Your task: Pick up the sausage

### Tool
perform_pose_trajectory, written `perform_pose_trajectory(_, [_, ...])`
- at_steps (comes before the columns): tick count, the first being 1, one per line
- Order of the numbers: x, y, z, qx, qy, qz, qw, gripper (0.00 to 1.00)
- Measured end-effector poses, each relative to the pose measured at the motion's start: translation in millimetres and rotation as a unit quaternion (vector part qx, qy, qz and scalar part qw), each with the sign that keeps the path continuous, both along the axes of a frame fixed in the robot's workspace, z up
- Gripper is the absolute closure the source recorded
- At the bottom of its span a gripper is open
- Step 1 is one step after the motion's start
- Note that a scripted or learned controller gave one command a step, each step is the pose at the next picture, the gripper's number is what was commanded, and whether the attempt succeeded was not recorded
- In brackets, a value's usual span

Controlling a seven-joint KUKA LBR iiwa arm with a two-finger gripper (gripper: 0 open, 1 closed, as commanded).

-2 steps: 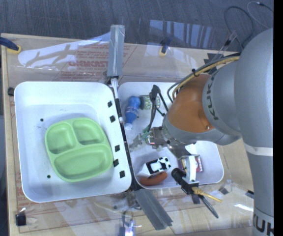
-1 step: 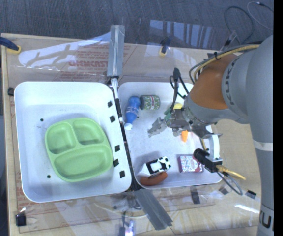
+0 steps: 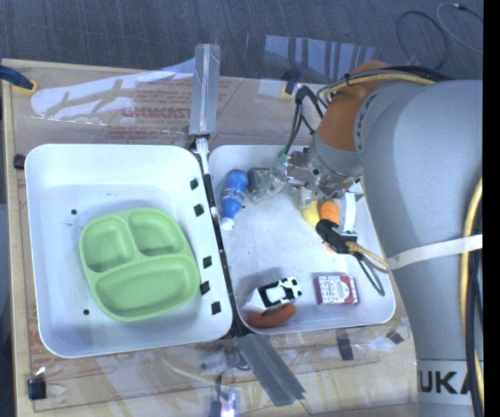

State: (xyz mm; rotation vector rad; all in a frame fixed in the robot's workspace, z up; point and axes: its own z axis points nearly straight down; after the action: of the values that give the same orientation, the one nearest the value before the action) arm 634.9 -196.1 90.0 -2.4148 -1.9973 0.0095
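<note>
presently the sausage is seen lying at the near edge of the right bin, just beside a black-and-white toy and near a small red packet. a grasp could be spoiled by the toy being caught instead, since the two almost touch. the end effector is placed well apart, at the far side by a blue bottle; its opening cannot be told, and nothing is seen held.
</note>
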Motion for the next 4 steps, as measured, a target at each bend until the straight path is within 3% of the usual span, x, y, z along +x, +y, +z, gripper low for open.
perform_pose_trajectory(1, [-79, 44, 1, 0.0003, -0.003, 0.072, 0.9974, 0.00])
perform_pose_trajectory(2, [-43, -10, 46, -0.0004, -0.004, 0.100, 0.9950, 0.00])
perform_pose_trajectory(3, [-88, 10, 1, -0.0001, -0.003, 0.053, 0.9986, 0.00])
perform_pose_trajectory(4, [-90, -5, 54, -0.0004, -0.004, 0.102, 0.9947, 0.00])
